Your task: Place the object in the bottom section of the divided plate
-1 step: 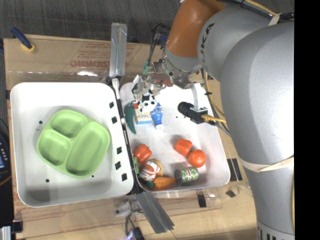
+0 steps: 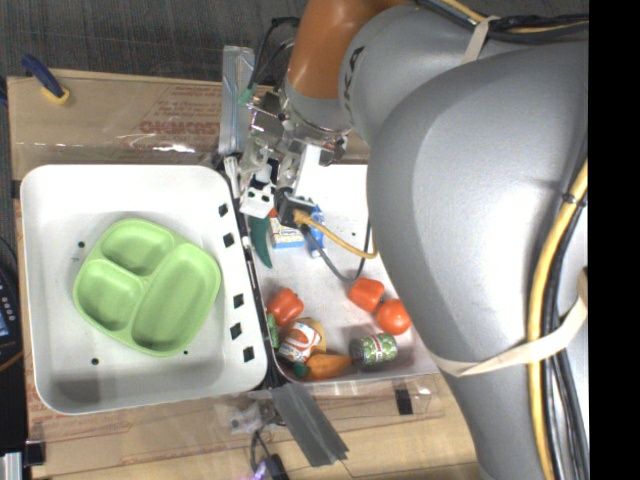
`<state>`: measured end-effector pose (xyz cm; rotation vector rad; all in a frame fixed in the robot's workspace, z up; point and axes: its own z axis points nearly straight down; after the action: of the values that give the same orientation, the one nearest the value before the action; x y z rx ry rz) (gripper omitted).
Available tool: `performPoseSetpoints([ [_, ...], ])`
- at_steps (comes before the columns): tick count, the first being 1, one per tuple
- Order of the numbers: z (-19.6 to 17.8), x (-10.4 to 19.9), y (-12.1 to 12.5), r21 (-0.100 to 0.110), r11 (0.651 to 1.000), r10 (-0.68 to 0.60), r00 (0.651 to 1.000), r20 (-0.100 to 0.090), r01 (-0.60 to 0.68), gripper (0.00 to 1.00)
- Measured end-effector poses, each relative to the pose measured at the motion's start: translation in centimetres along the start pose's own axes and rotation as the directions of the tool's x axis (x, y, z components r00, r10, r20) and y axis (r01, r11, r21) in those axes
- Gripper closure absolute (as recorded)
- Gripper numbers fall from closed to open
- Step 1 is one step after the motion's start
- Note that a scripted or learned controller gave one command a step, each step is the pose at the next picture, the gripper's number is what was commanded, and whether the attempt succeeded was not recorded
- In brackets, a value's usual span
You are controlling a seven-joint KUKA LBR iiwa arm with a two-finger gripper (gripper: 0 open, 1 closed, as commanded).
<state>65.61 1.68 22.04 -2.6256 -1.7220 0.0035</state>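
The pincer (image 2: pixel 272 200) hangs over the upper left corner of the right bin (image 2: pixel 345 193), close to the dividing wall; whether it is clenched or released I cannot tell. To do this step well it should first secure one piece, then cross the wall. The divided plate (image 2: pixel 148 286), pale green with three hollows, sits in the left bin (image 2: pixel 50 268), while the orange toy foods (image 2: pixel 378 303) lie lower in the right bin.

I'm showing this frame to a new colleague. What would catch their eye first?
The bulky grey arm with its orange band fills the right side, hiding much of the right bin. Next, the bright green divided plate sits in the left bin. Then the small heap of toy food at the right bin's near edge.
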Motion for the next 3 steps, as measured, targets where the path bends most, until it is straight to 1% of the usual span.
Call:
performPoseSetpoints([
  [1,-4.2,5.4,-4.8,0.000,0.975,0.224,0.975,0.000,-0.224,1.00],
  [2,1.3,11.6,-6.4,0.001,0.798,0.603,0.798,0.003,-0.603,1.00],
  [3,7.0,8.8,-13.7,0.001,0.605,0.796,0.605,0.002,-0.796,1.00],
])
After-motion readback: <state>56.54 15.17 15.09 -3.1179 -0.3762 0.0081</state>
